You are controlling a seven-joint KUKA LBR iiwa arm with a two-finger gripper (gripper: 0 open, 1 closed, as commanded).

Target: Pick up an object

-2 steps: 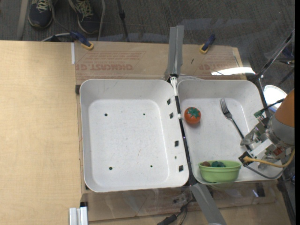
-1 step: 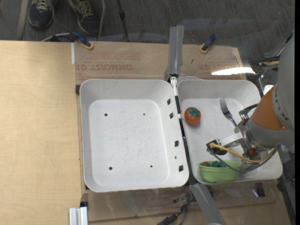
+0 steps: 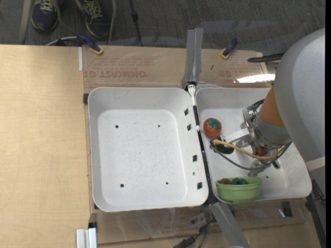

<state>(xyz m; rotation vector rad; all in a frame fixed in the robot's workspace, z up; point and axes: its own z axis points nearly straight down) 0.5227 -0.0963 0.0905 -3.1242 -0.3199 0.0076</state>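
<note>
**Red ball sat beside the pincer in the right bin**

The red ball [image 3: 212, 126], orange-red with a patch of green on top, lay in the right bin [image 3: 289, 187] close to the wall it shared with the left bin [image 3: 103, 154]. It rested on the white floor of the bin, apart from everything else.

The grey arm [image 3: 305, 92] reached in from the right, its orange band showing above the wrist, and the pincer [image 3: 257, 148] hung low over the middle of the right bin. Yellow and dark cables looped from the wrist toward the ball, ending just below it. Whether the pincer was spread or clenched could not be told from this angle, since the wrist and cables hid the tips; nothing was seen between them.

A green bowl [image 3: 238, 189] stood at the near edge of the right bin, with something dark green inside. The bins sat on brown cardboard [image 3: 134, 68], beside a pale wooden tabletop [image 3: 41, 138].
</note>
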